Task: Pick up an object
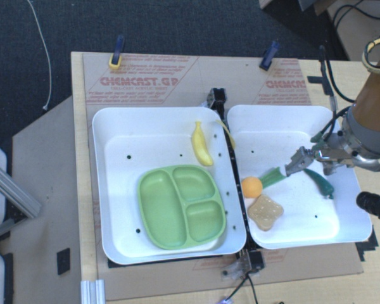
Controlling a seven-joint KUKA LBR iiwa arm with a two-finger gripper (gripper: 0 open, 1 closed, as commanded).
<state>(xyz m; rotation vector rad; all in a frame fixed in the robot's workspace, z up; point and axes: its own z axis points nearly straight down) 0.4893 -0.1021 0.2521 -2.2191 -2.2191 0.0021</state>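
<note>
**Two bins, four loose items, nothing lifted yet**

Left bin (107, 170): I count one green divided tray (180, 204) lying flat, and one banana (201, 144) just above it near the bin's right wall.

Right bin (285, 122): one orange ball (251, 187) against the left wall, one tan biscuit-like piece (265, 212) just below it, and green items, probably two, near the gripper (299, 162): one by its tip, one (321, 183) lower right.

Gripper state: it sits low over the right bin, its tip at the green piece (273, 177). I cannot tell how wide it stands, nor whether anything is in it.

Progress, in my judgement: approach made, grasp unconfirmed. Closing, lifting and clearing the bin remain.
</note>
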